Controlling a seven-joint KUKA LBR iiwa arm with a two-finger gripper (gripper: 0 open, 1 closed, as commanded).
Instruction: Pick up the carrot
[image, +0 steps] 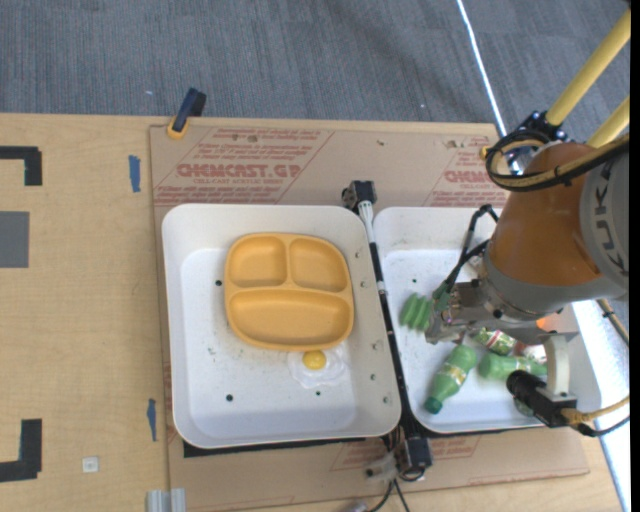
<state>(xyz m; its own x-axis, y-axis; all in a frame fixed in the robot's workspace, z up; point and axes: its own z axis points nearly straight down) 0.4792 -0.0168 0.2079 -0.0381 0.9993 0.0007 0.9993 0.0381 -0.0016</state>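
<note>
I reach in from the right and hang low over the right bin (432, 228), my orange band and grey wrist covering much of its middle. My gripper (452, 322) sits above the bin's left half, its metal end just beside a green lump (415, 310) that lies near the bin's left wall. Whether I am clenched or released I cannot tell from this angle, and I see nothing clearly caught in me.

The carrot (548, 322) shows as a small orange sliver at the right edge of my wrist, toward the right side of the right bin, mostly hidden beneath me. It lies apart from my gripper, on the other side of my wrist.

Below my gripper a green bottle (449, 376) lies tilted, its cap pointing to the bin's lower left corner. Just beside it, to the right, lies another green piece (495, 366).

In the left bin (186, 330) a yellow divided plate (290, 290) rests flat, and a fried egg (315, 362) lies touching its lower edge.
</note>
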